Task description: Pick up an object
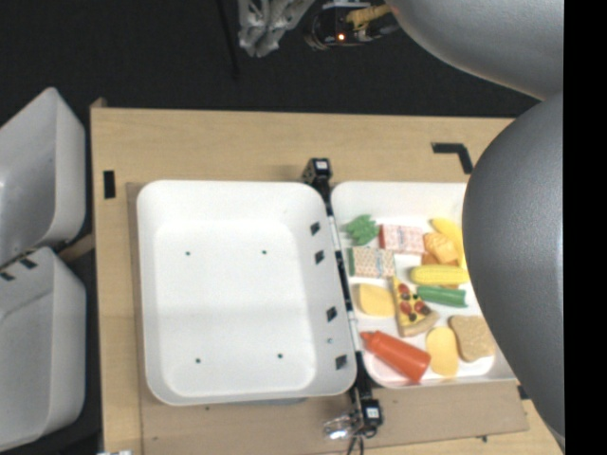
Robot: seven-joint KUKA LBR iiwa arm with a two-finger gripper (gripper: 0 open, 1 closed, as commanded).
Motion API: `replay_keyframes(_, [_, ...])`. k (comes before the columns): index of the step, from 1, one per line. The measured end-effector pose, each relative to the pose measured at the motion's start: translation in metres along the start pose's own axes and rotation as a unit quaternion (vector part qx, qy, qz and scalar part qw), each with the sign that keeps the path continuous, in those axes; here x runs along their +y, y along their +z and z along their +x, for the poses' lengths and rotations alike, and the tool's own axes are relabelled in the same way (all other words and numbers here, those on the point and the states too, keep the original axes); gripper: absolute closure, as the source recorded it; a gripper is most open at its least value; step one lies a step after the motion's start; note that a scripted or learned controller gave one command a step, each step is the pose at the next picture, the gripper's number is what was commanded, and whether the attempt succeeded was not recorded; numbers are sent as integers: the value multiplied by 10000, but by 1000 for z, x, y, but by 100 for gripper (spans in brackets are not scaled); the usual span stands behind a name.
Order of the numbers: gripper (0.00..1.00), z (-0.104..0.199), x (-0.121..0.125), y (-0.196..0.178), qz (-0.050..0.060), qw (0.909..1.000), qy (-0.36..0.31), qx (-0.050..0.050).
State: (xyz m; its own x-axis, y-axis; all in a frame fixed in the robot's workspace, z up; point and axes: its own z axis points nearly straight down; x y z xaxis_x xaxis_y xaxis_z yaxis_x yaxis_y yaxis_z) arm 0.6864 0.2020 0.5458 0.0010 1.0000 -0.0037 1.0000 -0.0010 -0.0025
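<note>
Red toy carrot (394, 351) lying in the right bin (398, 190) among other toy foods, likely light, hard and slippery, best pinched across its fat middle; claw (268, 15) open or shut, cannot tell.

We see two white bins: the left bin (232, 287) plain white with small dark dots on its floor, the right bin (398, 197) white too. On it lie a red carrot-shaped toy (395, 352), a yellow corn cob (438, 275), a green pod (442, 296), a green leafy piece (360, 227), a pale yellow cheese wedge (376, 300), a tan bread slice (470, 336) and a pizza slice (413, 310) speckled red and green. The bench (285, 140) is light tan wood; the arm (522, 245) is grey.
</note>
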Motion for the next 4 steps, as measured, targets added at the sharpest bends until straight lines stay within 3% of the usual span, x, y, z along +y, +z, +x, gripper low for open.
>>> replay_keyframes(1, [100,-1,-7,46,-21,10000,-24,18])
replay_keyframes(2, [100,8,-78,-7,-24,10000,-38,25])
replay_keyframes(3, [100,-31,7,2,8,10000,22,-5])
replay_keyframes(4, [100,-18,-33,151,86,10000,-4,-14])
